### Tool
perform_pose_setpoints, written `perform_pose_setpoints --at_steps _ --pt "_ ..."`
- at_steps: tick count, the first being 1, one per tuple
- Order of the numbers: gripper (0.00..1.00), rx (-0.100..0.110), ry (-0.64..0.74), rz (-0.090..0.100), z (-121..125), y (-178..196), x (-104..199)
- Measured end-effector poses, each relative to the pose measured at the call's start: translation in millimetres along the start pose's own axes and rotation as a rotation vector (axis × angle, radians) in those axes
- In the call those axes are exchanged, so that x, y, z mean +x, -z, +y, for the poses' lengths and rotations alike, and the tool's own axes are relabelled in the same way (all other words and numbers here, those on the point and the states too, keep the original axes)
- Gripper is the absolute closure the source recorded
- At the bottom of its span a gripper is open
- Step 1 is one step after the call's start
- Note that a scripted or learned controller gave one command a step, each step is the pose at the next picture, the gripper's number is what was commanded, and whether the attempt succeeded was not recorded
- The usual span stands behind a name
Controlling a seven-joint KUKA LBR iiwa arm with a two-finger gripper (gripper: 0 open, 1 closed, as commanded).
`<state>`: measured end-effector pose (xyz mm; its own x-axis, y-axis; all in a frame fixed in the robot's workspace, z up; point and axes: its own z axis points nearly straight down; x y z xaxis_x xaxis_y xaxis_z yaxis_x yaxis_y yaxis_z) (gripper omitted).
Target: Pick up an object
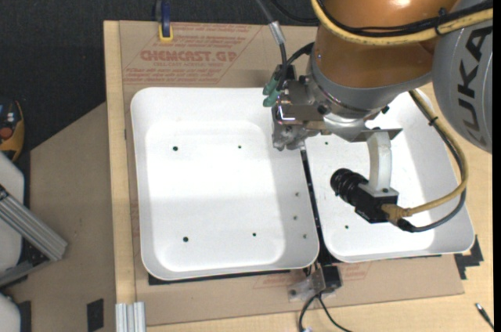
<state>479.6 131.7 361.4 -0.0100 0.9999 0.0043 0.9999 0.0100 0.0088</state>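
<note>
My gripper [286, 135] hangs low over the strip where the two white bins meet, near their far ends. The orange band and grey wrist above it hide most of it. A small green piece [270, 93] sticks out at the gripper's upper left; I cannot tell whether it is a loose object or part of the hand. The left bin [156, 189] shows a bare white floor with a few small dark dots. The arm covers much of the right bin [438, 232]; its visible near part is plain white.
Both bins rest on a brown board [196, 48] with red lettering, held by a blue and yellow clamp [163, 19] at its far edge. Dark floor surrounds the board. Metal rails [31, 232] lie at the left.
</note>
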Motion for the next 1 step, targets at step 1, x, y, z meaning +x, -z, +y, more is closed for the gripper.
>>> perform_pose_setpoints --at_steps 1 --pt "1.0 0.021 -0.008 -0.007 42.6 -135.2 29.0"
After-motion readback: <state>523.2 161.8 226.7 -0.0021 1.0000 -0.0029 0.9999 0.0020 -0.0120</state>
